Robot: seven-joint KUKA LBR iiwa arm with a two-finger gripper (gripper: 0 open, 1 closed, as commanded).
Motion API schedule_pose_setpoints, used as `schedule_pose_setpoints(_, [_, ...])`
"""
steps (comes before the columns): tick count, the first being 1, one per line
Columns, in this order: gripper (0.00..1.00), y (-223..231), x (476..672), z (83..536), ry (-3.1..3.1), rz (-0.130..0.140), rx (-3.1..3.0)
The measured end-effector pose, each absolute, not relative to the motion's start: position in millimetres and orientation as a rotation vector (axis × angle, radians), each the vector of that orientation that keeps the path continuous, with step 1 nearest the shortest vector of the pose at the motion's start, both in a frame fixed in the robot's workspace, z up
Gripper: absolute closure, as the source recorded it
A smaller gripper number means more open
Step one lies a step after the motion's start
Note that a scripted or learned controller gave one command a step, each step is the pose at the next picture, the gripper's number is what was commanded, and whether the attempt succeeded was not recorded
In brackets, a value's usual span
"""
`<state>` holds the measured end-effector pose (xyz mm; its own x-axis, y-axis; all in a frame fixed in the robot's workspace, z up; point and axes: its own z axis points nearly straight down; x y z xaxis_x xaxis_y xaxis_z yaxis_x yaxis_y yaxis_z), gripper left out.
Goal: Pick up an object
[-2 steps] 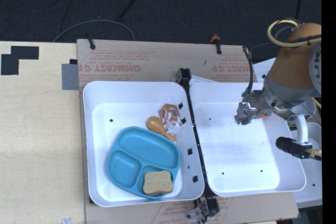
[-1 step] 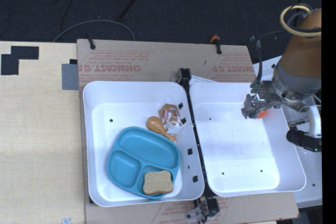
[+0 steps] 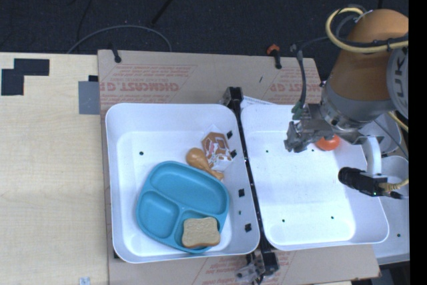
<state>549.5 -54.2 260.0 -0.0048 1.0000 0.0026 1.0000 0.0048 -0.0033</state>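
Free room and obstacles in the two bins

The right bin has an open white floor in its middle and near part; the arm and its claw stand over its far right corner. In the left bin the blue tray, the toast, the drumstick and the wrapped packet take the middle and right; the far left stays free. The black divider runs between the bins.

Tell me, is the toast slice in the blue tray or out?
In. The tan toast slice lies inside a compartment of the blue plastic divided tray.
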Motion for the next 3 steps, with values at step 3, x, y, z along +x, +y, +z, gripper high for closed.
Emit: schedule_pose_setpoints(3, [1.00, 106.4, 524.9, 246.2, -2.225, 0.004, -2.213])
